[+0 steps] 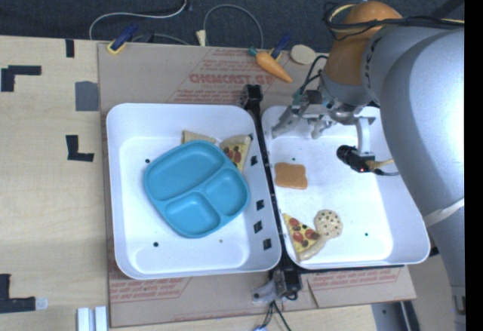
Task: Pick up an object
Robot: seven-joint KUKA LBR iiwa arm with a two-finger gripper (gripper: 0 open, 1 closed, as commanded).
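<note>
My gripper (300, 124) hangs over the far left corner of the right bin (392, 224), under the arm's orange band (355, 43). A tan toast piece (290, 176) lies just in front of it, apart from it. Near the front of that bin are a pizza slice (302, 235) and a speckled cookie (328, 223), touching each other. In the left bin (132, 246) a blue divided plate (198, 188) lies tilted. A second pizza slice (238, 148) and a tan wedge (195, 138) peek out from behind the plate.
A toy carrot (272, 65) and a pale beige object (302, 55) lie on the cardboard behind the bins. Black clips (260, 205) line the wall between the bins. The grey arm (430, 118) covers the right side. Cables (226, 20) run behind.
</note>
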